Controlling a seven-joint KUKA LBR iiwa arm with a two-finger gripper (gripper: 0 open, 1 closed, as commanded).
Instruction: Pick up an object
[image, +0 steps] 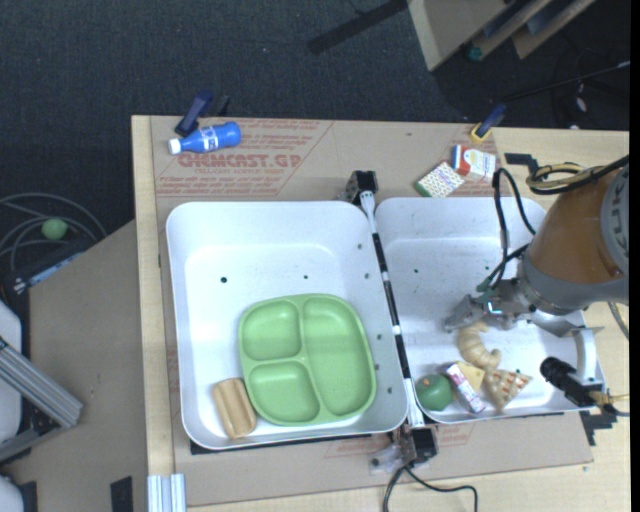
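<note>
A wooden bench (150, 300) stands on dark carpet, with red lettering across its top that seems to read "GEMCAST". In the right bin (440, 230) the gripper (478, 312) sits low by a tan croissant-shaped toy (478, 348); whether it grips anything I cannot tell. Nearby lie a green apple (434, 392), a small wrapped packet (465, 388) and a shell-like piece (505, 384). The left bin (200, 250) holds a green divided plate (303, 357) and a tan block (234, 407). A blue-and-white bottle (206, 138) lies over the lettering.
</note>
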